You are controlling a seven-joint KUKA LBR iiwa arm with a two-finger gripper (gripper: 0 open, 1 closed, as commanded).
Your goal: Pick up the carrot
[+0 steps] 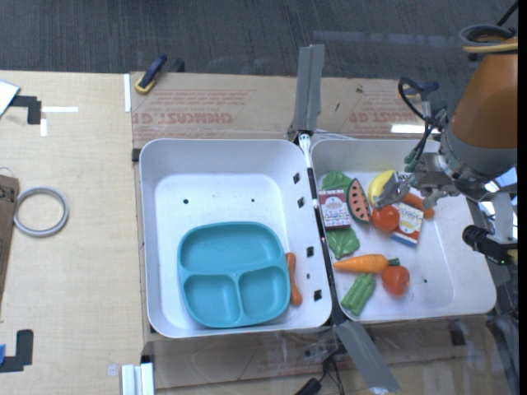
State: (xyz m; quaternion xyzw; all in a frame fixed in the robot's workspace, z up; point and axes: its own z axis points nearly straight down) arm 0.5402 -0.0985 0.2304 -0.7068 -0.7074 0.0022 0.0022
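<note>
Smooth white bin (461, 295) w/ tapered orange carrot (361, 262); fingers (401, 189) above, open/shut can't tell.

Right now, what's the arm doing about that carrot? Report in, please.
Two-finger gripper over right white bin, near yellow banana. Orange carrot lying loose below, unheld. Green pepper and red tomato crowd it.

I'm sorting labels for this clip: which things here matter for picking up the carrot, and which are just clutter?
Belongs to the job:
carrot
gripper
right bin

Lying about:
teal tray
watermelon slice
tomato
banana
tape roll
</note>
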